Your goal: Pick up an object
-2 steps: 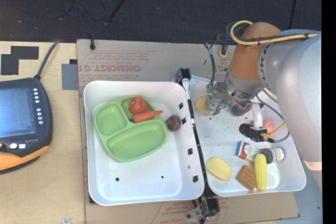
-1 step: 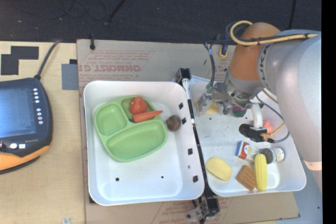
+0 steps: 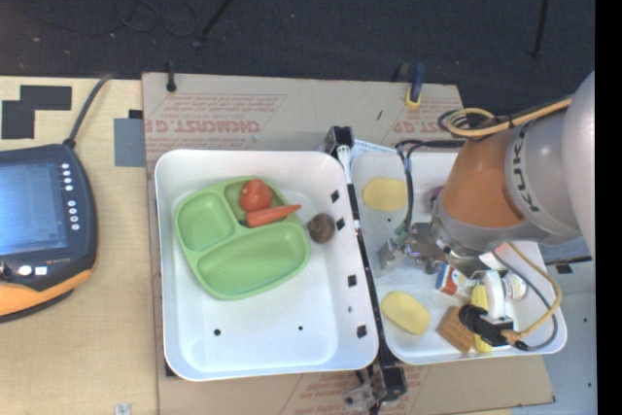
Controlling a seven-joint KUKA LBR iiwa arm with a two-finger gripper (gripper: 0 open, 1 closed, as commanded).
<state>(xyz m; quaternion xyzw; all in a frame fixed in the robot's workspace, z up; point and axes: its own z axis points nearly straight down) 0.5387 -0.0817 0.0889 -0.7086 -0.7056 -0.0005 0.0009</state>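
Observation:
My gripper hangs low over the middle of the right bin, under the orange wrist band. It sits between two yellow lumps: one at the bin's far end and one at its near end. A small red, white and blue item lies just right of the gripper, partly under the arm. A brown block rests near the front rim. I see nothing held in the gripper.
The left bin holds a green divided plate with a red tomato and an orange carrot. A brown ball lies beside the plate, near the wall between the bins. A tablet sits at far left.

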